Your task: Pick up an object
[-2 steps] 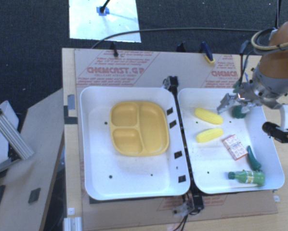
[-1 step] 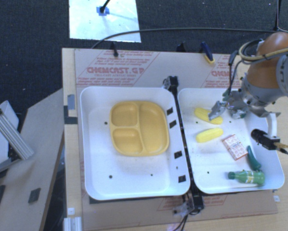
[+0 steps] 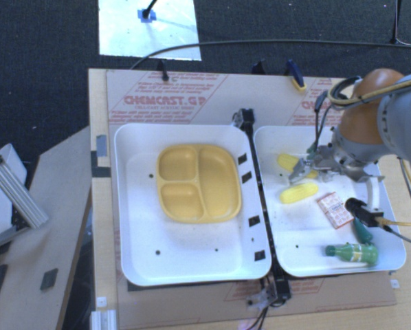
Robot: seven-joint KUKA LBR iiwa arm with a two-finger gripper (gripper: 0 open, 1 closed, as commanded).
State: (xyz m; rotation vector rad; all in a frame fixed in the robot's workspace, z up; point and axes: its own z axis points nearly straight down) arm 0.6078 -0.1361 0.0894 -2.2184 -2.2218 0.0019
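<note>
My gripper (image 3: 304, 170) hangs low over the right bin (image 3: 308, 263), in its upper half. It sits between two yellow pieces: a small one (image 3: 286, 161) just to its left and a longer banana-like one (image 3: 298, 193) right below it. Nothing can be seen held in it. A red and white packet (image 3: 335, 210) lies to the lower right of the gripper. A green bottle (image 3: 353, 253) lies on its side near the bin's front right corner, with a dark green piece (image 3: 363, 233) just above it.
The left bin (image 3: 137, 253) holds a yellow divided plate (image 3: 197, 183) near its middle. A black-tabbed divider (image 3: 255, 198) runs between the two bins. The arm (image 3: 391, 115) comes in over the right bin's far right corner.
</note>
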